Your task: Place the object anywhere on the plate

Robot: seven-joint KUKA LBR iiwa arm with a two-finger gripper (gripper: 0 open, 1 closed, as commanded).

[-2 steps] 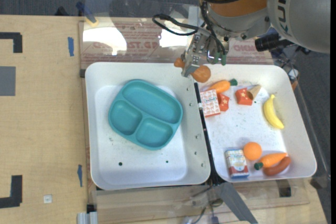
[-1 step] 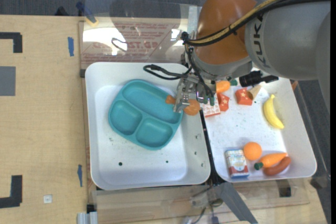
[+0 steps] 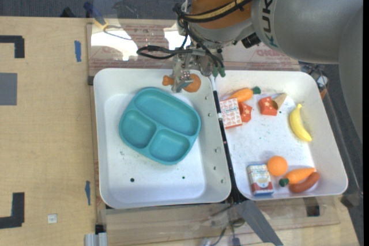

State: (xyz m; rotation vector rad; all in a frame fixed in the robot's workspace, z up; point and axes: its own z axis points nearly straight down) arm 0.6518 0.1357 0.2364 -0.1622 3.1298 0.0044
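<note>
A teal plate point(image 3: 160, 124) with three compartments lies in the left bin point(image 3: 106, 152). My gripper point(image 3: 183, 82) hangs over the back of that bin, just past the plate's far right rim. Its fingers are shut on a small orange object point(image 3: 194, 84), which sticks out on both sides of them. The object is off the plate and looks lifted above the bin floor. The arm's orange band and grey body cover the area behind it.
The right bin point(image 3: 337, 164) holds a carrot point(image 3: 242, 94), a red and white box point(image 3: 230, 113), a red wedge point(image 3: 267, 105), a banana point(image 3: 300, 123), an orange ball point(image 3: 277, 165), a small carton point(image 3: 260, 179) and another carrot point(image 3: 301, 177). The bins' shared wall point(image 3: 222, 135) runs just right of the plate.
</note>
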